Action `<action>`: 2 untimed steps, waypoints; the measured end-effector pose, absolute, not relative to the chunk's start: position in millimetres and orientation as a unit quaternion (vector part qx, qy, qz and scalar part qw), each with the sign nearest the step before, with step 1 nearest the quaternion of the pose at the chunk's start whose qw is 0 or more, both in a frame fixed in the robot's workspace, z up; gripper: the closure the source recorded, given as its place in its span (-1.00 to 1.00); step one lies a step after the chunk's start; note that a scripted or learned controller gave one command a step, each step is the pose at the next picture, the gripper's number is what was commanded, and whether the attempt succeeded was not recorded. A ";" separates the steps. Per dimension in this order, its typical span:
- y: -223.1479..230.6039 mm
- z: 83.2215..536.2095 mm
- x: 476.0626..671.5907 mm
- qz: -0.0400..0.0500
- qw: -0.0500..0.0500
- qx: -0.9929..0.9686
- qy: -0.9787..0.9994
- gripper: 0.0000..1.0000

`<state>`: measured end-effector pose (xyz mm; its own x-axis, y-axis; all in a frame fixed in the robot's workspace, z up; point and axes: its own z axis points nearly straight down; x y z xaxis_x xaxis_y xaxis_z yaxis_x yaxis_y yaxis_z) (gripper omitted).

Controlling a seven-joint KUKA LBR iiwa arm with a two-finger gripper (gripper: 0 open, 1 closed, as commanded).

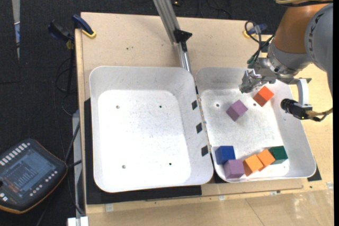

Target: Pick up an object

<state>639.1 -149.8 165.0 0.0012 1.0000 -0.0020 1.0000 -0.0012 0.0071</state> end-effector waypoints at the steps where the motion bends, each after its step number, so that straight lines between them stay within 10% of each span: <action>1: -150.2 214.0 640.8 0.002 0.003 0.706 0.708 1.00; 2: -101.9 208.8 638.5 0.001 -0.001 0.705 0.710 1.00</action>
<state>638.5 -101.9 208.8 -0.0072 1.0000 0.0016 1.0000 0.0072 0.0001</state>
